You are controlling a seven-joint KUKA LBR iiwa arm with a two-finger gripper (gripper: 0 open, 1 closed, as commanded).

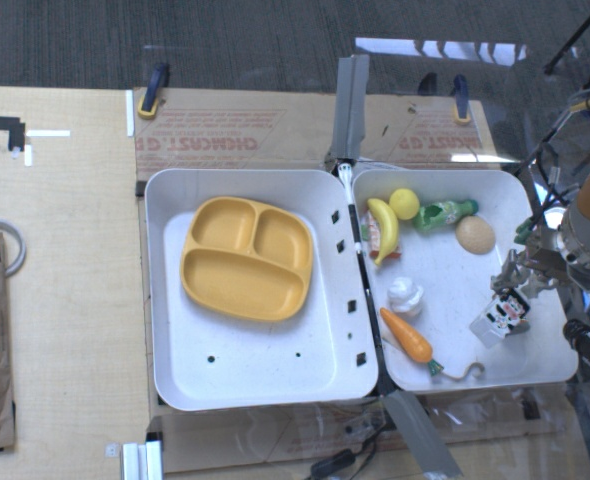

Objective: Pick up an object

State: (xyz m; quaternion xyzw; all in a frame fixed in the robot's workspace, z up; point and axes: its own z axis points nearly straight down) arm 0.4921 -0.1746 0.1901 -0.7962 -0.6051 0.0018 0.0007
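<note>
While the arm reaches in from the right, the scene reads as follows.

Gripper [515, 293]: low over the right bin's right edge, fingers pinching a small black-and-white object.
Black-and-white object [506, 312]: held between the fingers, near the right bin's right wall, just above the floor.
Right bin [455, 373]: holds 6 loose things besides the gripped one.
Beige ball [475, 234]: near the far right corner, apart from the gripper.
Green bottle [443, 213]: lying along the far edge, beside the ball.
Yellow lemon [404, 203]: at the far edge, touching the banana's tip.
Banana [382, 229]: along the left wall, far end.
White lump [406, 293]: mid-bin, toward the left wall.
Carrot [408, 337]: near the front left corner, tilted.
Left bin [165, 298]: carries 1 yellow 3-compartment plate [247, 257] in its far half.
</note>
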